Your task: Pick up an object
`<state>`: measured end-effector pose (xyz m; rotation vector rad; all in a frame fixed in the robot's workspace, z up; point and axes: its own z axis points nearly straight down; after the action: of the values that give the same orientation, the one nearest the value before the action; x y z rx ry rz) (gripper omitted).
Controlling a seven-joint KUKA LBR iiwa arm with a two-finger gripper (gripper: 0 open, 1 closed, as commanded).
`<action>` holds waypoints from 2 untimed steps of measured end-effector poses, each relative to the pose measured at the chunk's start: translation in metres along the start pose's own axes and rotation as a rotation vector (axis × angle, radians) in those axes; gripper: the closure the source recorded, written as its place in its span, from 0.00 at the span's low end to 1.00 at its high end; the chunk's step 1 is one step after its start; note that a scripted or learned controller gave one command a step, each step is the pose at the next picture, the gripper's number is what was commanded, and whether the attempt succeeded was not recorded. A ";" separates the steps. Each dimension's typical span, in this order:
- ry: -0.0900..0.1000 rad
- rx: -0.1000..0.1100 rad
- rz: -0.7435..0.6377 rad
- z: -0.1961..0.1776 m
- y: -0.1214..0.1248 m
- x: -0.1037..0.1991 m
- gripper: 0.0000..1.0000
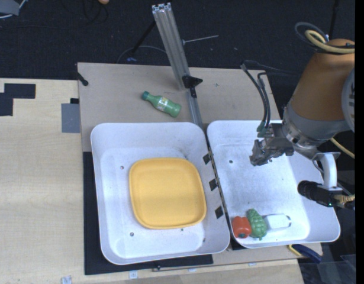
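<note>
Arm over right bin, nothing in hand yet.

Gripper hangs over the bare middle of the right bin; no object between its fingers, can't tell if they're open or shut from this angle. Candidate objects sit bunched at that bin's near edge: red piece, green piece touching it, white piece just beside. Being tight against the wall probably leaves little room for the fingers. Left bin holds a yellow plate, flat, open room around it. Green bottle lies on the bench behind the bins.
</note>
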<state>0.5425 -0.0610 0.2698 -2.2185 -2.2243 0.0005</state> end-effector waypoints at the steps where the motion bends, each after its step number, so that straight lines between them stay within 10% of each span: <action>1: 0.001 0.001 -0.001 0.002 0.007 0.055 1.00; 2: 0.001 0.002 0.001 0.013 0.015 0.094 1.00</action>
<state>0.5577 0.0334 0.2567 -2.2180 -2.2227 0.0016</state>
